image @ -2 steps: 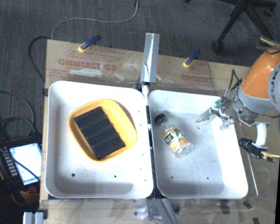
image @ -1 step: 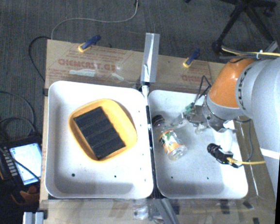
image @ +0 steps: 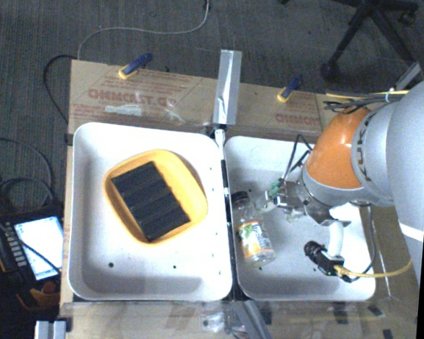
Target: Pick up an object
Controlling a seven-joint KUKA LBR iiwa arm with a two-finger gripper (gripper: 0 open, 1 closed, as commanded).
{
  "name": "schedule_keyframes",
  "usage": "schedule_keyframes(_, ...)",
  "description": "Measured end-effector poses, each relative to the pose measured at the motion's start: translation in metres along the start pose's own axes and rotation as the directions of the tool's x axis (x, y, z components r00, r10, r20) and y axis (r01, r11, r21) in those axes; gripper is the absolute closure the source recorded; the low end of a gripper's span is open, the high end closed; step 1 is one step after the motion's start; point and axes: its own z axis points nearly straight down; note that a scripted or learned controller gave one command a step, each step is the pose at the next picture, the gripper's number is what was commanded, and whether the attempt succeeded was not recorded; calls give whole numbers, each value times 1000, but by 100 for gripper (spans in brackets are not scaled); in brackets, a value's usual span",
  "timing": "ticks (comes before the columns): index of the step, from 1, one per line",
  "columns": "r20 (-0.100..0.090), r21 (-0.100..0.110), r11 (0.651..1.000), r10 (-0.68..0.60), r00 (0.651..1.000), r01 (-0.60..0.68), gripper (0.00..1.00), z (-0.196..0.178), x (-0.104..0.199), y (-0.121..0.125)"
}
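While bottle hugs right bin's left wall — middle bare

You get even, fairly bright overhead light on both white bins, which wash out slightly. The carpet at the upper left of the frame falls dim. The arm at right looks soft and blurred; shadows beneath it stay faint.
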Motion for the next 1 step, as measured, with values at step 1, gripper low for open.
schedule_keyframes(1,-6,-1,978,-208,978,208,0,-1,-30,-46)
